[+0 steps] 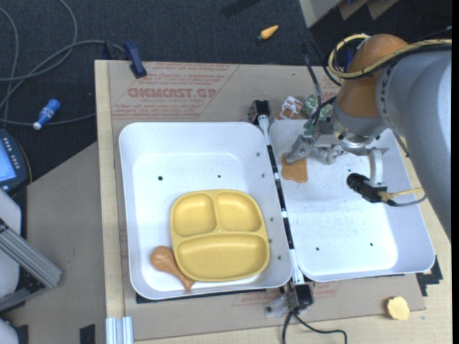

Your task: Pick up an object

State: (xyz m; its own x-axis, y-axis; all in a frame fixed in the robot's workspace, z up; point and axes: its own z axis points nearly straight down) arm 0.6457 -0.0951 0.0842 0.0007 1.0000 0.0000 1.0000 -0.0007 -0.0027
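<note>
From the overhead camera we see our gripper (310,149) low in the right bin (358,249), at its upper-left corner. A flat tan piece (295,170) lies just below and left of the fingers, touching or nearly so. Whether they are apart or together, we cannot tell.

Dark carpet (179,13) covers the floor around a cardboard-topped bench (179,92). Grey cables (43,41) loop across it, near a small blue bottle (47,112). An orange scrap (269,31) lies farther back.
</note>
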